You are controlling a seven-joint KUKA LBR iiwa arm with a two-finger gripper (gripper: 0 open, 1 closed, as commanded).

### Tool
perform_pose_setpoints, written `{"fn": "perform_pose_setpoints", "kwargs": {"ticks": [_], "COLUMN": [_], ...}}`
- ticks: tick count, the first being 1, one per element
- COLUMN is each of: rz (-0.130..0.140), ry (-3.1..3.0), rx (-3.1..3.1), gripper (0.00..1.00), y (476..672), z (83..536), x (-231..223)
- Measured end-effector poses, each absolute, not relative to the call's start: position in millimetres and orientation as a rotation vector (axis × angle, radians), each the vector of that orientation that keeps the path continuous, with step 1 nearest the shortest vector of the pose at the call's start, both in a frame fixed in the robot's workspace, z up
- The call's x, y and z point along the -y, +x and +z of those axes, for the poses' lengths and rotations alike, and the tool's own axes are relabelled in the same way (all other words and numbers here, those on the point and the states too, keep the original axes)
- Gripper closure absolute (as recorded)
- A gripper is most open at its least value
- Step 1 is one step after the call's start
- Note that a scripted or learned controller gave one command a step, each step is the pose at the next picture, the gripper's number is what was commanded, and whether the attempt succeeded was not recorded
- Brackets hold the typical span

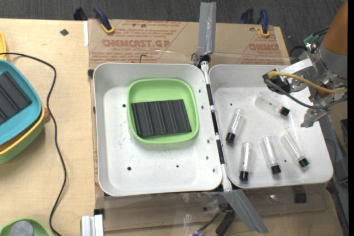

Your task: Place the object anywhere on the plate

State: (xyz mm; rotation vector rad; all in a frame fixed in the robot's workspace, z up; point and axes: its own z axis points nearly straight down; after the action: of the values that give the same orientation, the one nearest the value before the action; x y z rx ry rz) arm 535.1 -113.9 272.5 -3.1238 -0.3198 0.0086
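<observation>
Hovering at the right bin's [221, 119] far edge, gripper [314, 116] (finger state: cannot tell, nothing visibly held). Five clear vials [234, 124] lie in that bin; green plate [191, 94] carries a dark ridged insert. Placement not yet begun

Arm [338, 36]: seen at the right edge, reaching inward, its orange band cut off by the frame.
Wrist [326, 72]: held low, with cables looped beside it.
Gripper [313, 118]: pointed downward; its opening could not be judged.
</observation>
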Motion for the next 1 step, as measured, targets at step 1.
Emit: {"fn": "perform_pose_setpoints", "kwargs": {"ticks": [1], "rz": [0.009], "ry": [-3.126], "rx": [0.311], "gripper": [0.0], "y": [556.3], "z": [234.3], "x": [179.6]}}
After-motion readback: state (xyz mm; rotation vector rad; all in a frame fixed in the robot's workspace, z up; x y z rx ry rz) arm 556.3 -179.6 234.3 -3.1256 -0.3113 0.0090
